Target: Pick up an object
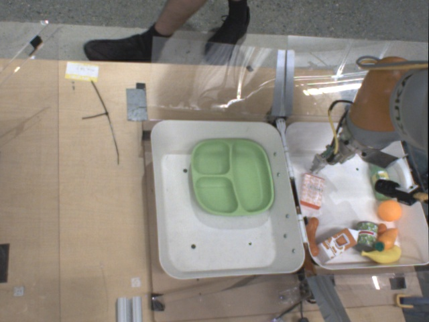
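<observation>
Because the tool [326, 157] hangs in the right bin [348, 180] just above the flat red-and-white packet [312, 190], its finger state impossible to tell, lower it vertically and centre it on the packet before gripping.

Green divided plate [232, 177] in left bin [175, 247], arm [382, 109] over right bin [299, 139], toy food [375, 237] below

The divided plate [232, 177] lies in the left bin [174, 247]. In the right bin [298, 139], a flat packet [312, 190] lies near the left wall. A carton [336, 243], a banana [383, 254] and a round fruit [389, 210] lie toward the front right corner.
</observation>
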Controlling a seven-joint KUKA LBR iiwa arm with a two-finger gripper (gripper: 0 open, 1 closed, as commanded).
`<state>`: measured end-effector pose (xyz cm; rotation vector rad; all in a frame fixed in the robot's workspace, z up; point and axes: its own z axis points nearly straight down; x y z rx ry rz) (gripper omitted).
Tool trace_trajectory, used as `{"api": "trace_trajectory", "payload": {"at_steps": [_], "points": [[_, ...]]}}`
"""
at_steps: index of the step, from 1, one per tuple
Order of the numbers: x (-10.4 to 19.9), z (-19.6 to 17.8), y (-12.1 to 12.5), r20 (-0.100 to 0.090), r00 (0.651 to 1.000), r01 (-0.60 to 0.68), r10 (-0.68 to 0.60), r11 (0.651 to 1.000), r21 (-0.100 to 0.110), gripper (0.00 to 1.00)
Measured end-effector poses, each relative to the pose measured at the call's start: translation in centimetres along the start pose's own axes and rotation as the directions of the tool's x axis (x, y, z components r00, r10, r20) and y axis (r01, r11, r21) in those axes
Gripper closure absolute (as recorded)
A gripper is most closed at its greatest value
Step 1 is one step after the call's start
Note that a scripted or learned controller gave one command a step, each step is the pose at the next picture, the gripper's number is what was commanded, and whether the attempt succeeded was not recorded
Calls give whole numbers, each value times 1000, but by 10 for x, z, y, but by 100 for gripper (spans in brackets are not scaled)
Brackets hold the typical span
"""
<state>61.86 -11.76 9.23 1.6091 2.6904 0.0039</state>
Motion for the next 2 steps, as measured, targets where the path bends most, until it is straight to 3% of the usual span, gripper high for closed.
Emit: {"api": "trace_trajectory", "payload": {"at_steps": [1,2], "points": [[-64,-66,9,5,996,84,-84,996,-3,0],[-26,-17,-7,1,950,313,-313,950,-1,0]]}}
